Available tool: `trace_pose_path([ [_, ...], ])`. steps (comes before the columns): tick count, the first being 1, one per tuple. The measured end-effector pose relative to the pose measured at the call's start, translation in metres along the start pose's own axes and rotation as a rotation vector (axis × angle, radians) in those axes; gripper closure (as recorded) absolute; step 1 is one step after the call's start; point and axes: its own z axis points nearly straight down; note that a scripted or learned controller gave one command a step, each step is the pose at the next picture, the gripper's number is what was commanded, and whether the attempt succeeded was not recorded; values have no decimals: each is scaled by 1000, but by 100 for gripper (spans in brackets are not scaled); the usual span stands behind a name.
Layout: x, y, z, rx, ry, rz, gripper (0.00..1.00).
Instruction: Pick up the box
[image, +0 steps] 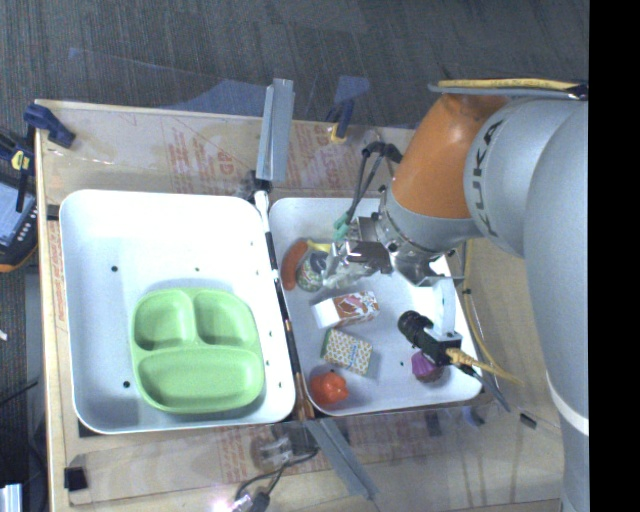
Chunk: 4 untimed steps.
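While the arm reaches in from the right, the tool (348, 256) hangs low over the far-left part of the right bin (385, 388). It sits right on a shiny jumble (318, 268) beside a red-brown item (293, 262). We can't tell if the tool is spread or pressed together, since the wrist and clutter mask it. Nothing is visibly pinched.

The patterned box (348, 352) lies flat nearer the front, apart from the tool. A white-and-red packet (347, 308) is just behind it and a red ball (328, 387) just in front.

Our read: the tool is off target. A flat box with its top exposed suits a top-down pinch, but the packet and ball crowd it, so clearance looks tight. A purple item (426, 368) sits toward the right wall, out of the way.

The left bin (80, 300) carries a green divided tray (198, 350), pushed to the front.

The bins sit edge to edge on a pale board worktop (150, 150). A blue clamp (48, 122) grips its far-left corner and a metal rail (275, 130) runs back from the seam. Beyond that we see dark carpet floor (150, 50).
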Motion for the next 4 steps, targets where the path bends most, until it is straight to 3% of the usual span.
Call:
trace_pose_path([
  [1, 0, 0, 0, 1, 1, 0, 0],
  [2, -49, 11, 58, 4, 1, -110, 0],
  [3, -56, -33, 154, -1, 0, -213, 0],
  [4, -57, -31, 143, -2, -4, -221, 100],
])
